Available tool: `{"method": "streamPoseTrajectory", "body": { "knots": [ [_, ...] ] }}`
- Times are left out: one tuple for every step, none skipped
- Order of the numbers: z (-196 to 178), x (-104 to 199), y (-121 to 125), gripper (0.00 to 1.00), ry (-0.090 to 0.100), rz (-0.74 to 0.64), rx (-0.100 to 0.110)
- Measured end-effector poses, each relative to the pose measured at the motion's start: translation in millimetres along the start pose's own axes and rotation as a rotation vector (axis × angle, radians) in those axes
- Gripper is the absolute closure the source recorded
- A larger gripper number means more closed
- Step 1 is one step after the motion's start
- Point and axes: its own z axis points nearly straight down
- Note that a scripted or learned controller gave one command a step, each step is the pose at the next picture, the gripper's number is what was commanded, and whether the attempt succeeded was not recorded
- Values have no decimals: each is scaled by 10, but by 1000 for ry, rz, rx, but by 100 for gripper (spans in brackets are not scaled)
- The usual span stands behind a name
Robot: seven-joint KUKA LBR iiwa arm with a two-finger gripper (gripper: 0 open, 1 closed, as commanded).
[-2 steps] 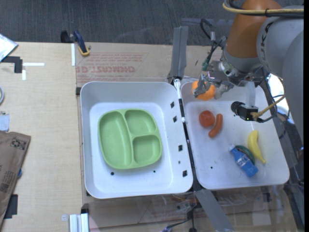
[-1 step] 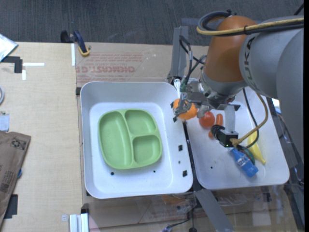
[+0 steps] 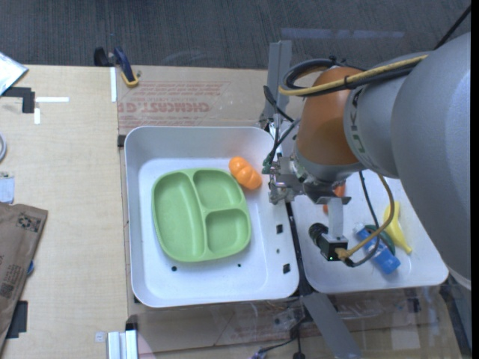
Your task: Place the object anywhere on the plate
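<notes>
Small orange rounded object (image 3: 245,173) in left bin, touching green three-compartment plastic plate's (image 3: 200,214) far-right rim | gripper (image 3: 278,179) just right of it | jaw state: cannot tell

a green plate (image 3: 200,214) and an orange object (image 3: 245,172) lie in a white bin (image 3: 142,223).
</notes>
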Motion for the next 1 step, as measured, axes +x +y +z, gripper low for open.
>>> {"method": "streamPoseTrajectory", "body": {
  "knots": [
    [3, 34, -58, 100, -10, -58, -10]
  ]
}}
